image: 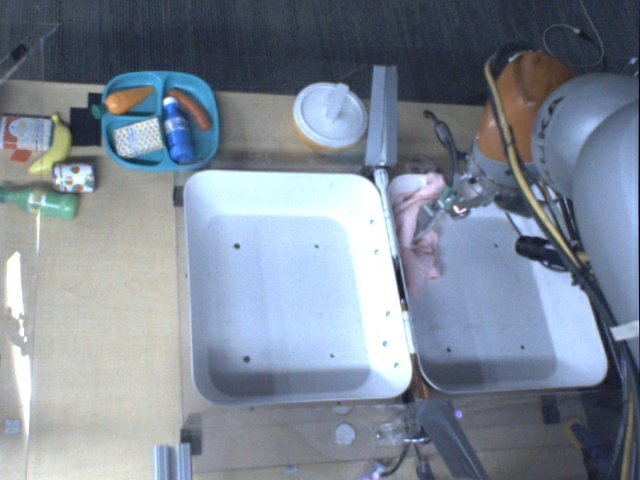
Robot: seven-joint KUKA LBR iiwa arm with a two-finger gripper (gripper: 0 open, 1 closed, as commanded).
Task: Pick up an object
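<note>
Looming at the right of the frame, the grey arm (pixel 590 158) with its orange band reached down into the upper left corner of the right bin (pixel 510 338). Its gripper (pixel 447 208) sat against a pink cloth-like object (pixel 418 226) lying along that bin's left wall; whether the fingers were spread or pinching it I could not tell. Left of it lay the left bin (pixel 290 288). Beyond, in the upper left, stood a blue divided tray (pixel 160 118) of toy food and a white lidded cup (pixel 330 115).
</note>
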